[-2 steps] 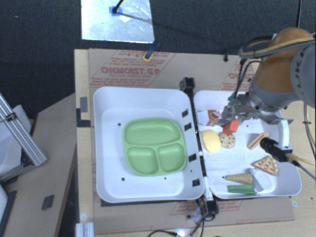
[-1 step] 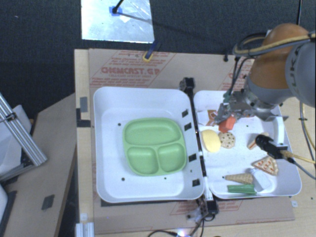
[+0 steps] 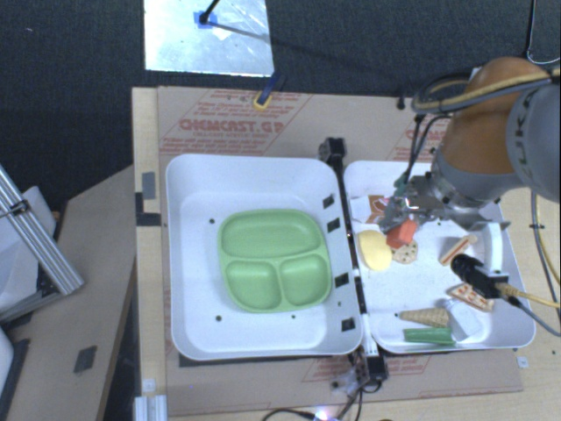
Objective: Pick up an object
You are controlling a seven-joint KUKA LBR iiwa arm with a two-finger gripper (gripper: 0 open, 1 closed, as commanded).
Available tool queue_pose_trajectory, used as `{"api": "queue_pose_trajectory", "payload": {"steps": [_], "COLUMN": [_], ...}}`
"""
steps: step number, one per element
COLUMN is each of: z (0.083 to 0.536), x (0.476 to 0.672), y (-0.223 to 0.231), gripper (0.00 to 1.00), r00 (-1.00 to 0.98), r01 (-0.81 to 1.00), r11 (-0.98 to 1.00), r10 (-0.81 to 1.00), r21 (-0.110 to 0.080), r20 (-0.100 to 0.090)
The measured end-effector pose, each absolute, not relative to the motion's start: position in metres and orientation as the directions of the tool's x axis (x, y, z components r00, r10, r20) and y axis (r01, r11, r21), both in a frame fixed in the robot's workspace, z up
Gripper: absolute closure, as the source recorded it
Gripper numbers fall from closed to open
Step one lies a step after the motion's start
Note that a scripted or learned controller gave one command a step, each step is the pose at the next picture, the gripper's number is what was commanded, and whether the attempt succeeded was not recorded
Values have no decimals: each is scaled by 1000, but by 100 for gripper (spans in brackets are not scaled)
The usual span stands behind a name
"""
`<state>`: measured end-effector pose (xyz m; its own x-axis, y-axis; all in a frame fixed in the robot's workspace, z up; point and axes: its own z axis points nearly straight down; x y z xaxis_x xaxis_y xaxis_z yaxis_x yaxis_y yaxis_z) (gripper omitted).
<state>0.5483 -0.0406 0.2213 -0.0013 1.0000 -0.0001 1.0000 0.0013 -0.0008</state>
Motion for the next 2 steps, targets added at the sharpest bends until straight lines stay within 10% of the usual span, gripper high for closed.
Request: {"api": "queue_pose_trajectory", "payload": {"steps": [2], "z": [229], "x": [550], "y": [-40], "gripper": [100], "r00": [-4], "r01": [1000], "r11": [4], "r10": [1000], "r21": [0], "r20": [0]}}
